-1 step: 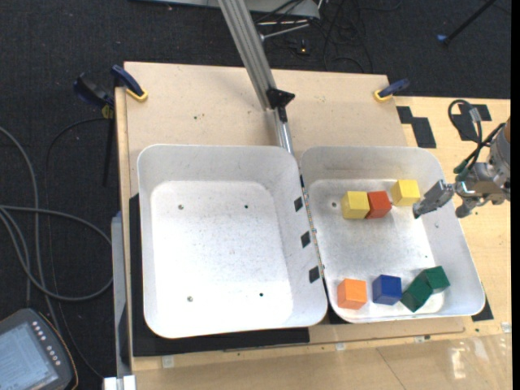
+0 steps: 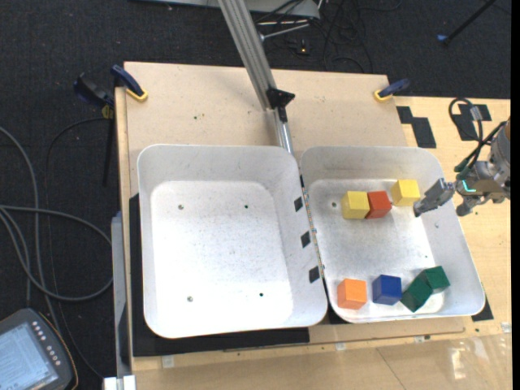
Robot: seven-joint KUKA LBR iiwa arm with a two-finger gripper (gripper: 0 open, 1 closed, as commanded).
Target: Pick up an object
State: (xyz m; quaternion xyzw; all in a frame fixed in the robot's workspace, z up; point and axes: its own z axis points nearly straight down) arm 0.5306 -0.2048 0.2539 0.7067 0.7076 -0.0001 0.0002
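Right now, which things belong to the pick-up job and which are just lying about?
Job:
- yellow blocks
- red block
- orange block
- blue block
- green blocks
- right bin
- gripper

Lying about:
- left bin
- clamps
- cables

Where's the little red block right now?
The red block sits in the right bin, toward its far side, touching a yellow block on its left, with another yellow block just right.

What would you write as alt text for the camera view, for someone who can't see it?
A robot gripper hovers at the right bin's far right edge, holding nothing. That bin holds two yellow blocks and a red block up top, with orange, blue and green blocks along the bottom.
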